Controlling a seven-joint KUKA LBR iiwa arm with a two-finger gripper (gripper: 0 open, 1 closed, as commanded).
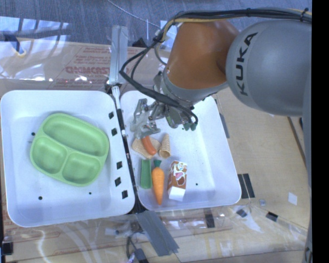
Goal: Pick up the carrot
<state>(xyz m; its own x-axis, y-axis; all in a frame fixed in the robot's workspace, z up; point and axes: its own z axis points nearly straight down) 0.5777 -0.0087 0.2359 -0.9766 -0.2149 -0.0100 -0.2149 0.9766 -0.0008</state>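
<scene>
A green divided plate (69, 149) lies in the left bin (13, 201). In the right bin (222, 171), the carrot (158, 185) rests near the front wall, between a green stick (146, 174) and a small carton (177, 181). The gripper (145, 126) hangs over the food pieces above the carrot; whether it is released or clenched cannot be told.

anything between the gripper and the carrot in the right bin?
Yes. In the camera view, between the gripper and the carrot lie a small orange-and-tan toy food piece and a waffle cone.
</scene>
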